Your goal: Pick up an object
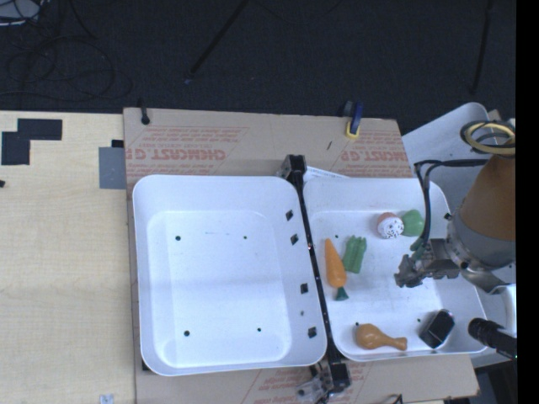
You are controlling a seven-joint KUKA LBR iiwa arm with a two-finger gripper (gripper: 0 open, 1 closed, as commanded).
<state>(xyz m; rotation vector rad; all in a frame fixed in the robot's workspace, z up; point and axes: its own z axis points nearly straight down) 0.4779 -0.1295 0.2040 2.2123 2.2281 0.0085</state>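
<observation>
The gripper (410, 272), open or closed I cannot tell, hangs over the right bin (379, 297), apart from an orange, green-tipped carrot (335, 263).

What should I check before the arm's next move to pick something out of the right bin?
1. Things to pick in the right bin: ok; carrot, green block, ball, gourd.
2. Gripper over that bin: ok, over bare floor right of the green block.
3. Gripper lined up on a thing: not ok.
4. Carrot clear of neighbours: not ok, the green block lies right beside it.
5. Gourd clear of neighbours: ok, apart near the front wall.
6. Gripper ready to close: cannot tell.
</observation>
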